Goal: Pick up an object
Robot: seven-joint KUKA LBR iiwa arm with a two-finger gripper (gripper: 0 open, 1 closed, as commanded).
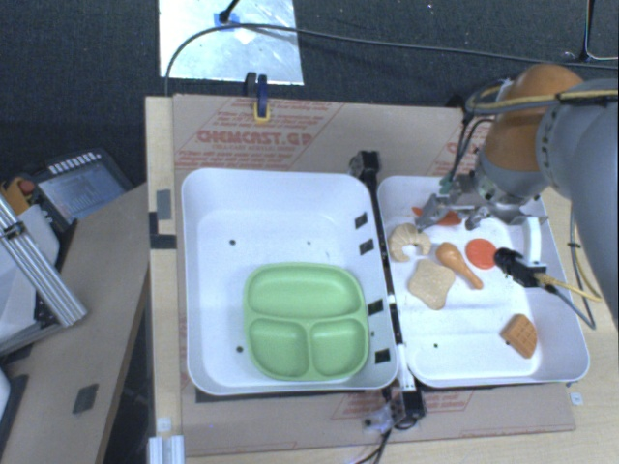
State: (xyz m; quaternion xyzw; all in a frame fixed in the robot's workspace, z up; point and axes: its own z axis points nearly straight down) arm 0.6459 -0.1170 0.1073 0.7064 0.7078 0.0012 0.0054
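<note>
The right white plastic bin (571, 351) holds small toy foods. A curled, pale croissant shape (408, 241) lies near the bin's left wall. Beside it is a flat, tan bread slice (430, 284), touching a smooth orange drumstick shape (456, 262). A round red disc (481, 252) sits close by. A bumpy brown waffle piece (519, 335) lies well apart, near the front right corner. The grey metal gripper (451, 209) hangs over the bin's back edge, above a thin red piece (433, 215). I cannot tell how wide it is. The left white bin (208, 220) holds a smooth green plastic tray with three sections (305, 320).
</note>
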